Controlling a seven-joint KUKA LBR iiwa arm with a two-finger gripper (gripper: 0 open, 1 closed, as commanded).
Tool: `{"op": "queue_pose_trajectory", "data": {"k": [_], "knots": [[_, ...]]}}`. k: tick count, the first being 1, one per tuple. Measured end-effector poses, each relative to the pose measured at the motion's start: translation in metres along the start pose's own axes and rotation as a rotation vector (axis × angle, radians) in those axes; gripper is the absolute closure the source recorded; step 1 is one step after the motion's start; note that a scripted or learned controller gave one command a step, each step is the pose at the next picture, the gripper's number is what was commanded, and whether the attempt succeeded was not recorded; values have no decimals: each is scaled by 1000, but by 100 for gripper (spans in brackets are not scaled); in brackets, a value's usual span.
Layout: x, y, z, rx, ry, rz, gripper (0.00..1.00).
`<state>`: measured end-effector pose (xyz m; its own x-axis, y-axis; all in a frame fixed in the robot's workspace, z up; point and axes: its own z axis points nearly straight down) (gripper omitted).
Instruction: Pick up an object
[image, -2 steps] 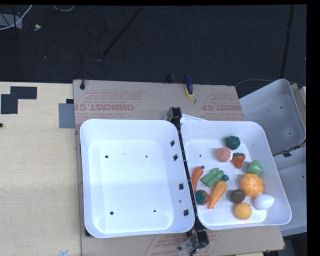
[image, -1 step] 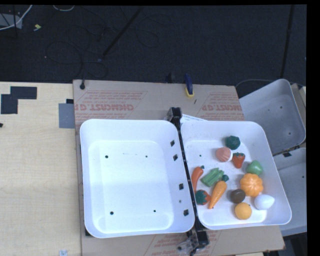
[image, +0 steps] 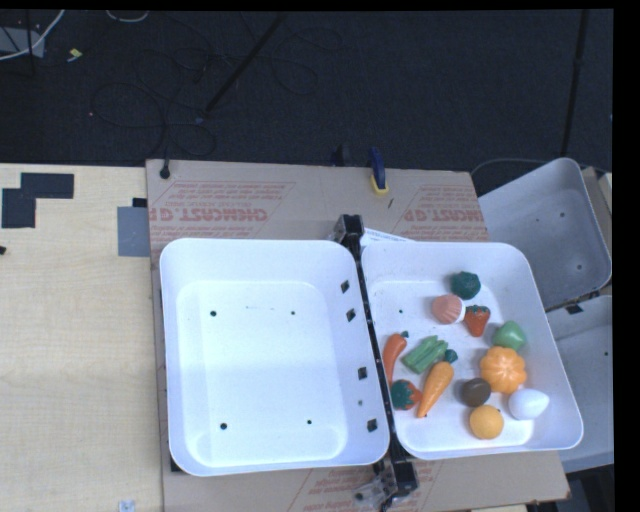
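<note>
camera view: toy produce crowds right bin (image: 545, 300); dark lump (image: 475, 391) perhaps eggplant; pincer state untellable.

Pose and state of the arm, wrist and gripper are going unrecorded at this timestamp, since none of them can be told from the overhead camera.

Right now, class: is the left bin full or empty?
Empty. The left bin shows bare white floor; all the toy vegetables lie in the right bin.
</note>
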<state>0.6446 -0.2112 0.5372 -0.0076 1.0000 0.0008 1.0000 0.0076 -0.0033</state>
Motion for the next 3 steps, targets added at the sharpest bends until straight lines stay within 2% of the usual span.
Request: {"op": "queue_pose_trajectory", "data": {"k": [3], "knots": [[0, 0, 0, 0, 0, -1, 100]]}}
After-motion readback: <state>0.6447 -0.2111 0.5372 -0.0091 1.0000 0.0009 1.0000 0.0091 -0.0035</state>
